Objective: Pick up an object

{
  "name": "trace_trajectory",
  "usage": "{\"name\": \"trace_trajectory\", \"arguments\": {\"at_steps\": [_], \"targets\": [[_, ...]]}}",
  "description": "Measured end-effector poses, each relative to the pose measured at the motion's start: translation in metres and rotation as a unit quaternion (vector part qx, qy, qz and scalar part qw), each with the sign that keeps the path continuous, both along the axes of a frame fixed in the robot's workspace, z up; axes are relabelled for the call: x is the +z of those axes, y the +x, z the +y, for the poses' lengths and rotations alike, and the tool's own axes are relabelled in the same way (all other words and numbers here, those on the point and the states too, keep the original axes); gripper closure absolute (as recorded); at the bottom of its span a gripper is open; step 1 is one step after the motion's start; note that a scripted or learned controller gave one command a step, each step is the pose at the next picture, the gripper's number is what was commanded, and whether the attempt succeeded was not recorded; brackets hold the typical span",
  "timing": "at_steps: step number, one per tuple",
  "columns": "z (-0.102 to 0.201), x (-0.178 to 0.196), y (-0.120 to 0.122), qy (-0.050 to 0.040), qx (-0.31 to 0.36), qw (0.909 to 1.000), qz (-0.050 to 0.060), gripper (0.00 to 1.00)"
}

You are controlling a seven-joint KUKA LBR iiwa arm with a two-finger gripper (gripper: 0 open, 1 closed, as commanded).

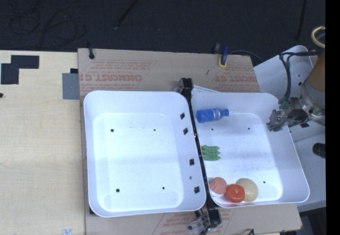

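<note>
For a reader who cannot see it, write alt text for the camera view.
The gripper hangs at the right bin's right rim. That bin holds a blue bottle, a green item and three round items. The left bin adjoins it.

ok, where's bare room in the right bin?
Right bin: bare floor between the blue bottle, the green piece and the right wall. Crowded at the near-left corner: pink ball, red piece, tan ball.
</note>
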State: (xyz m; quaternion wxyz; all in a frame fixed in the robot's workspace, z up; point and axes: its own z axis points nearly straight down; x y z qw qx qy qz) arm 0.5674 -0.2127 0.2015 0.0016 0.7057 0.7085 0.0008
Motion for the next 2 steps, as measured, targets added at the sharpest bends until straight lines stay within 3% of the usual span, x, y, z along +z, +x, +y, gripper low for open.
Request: {"name": "trace_trajectory", "arguments": {"at_steps": [1,2], "targets": [[-0.0002,-0.0447,-0.0502,0.0023,-0.003,1.0,0.006,1.0],[-0.0009,-0.0422,-0.0475,0.0011,-0.003,1.0,0.003,0.0]]}}
